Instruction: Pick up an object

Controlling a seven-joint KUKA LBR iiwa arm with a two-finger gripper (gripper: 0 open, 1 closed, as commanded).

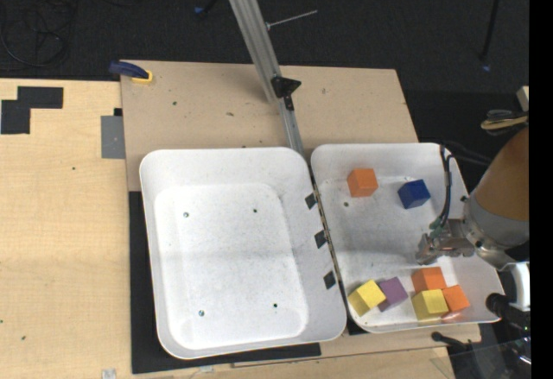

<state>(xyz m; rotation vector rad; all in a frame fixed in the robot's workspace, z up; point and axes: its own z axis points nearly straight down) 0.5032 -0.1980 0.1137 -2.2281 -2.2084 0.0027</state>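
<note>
1. Orange, yellow, purple and blue small cubes lie in the right white bin (380,153); nothing lifted yet.
2. Gripper (439,249) sits low just above the near orange cube (429,279); finger state: cannot tell.
3. Grasp and lift remain.
4. Left white bin (164,166) rests on the tan wooden bench (216,105); dark floor beyond.

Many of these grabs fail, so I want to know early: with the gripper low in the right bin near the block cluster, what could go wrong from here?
1. The blocks by the gripper are packed: orange block and yellow block touch, so fingers may hit two.
2. They sit near the right bin's front corner, leaving little room.
</note>
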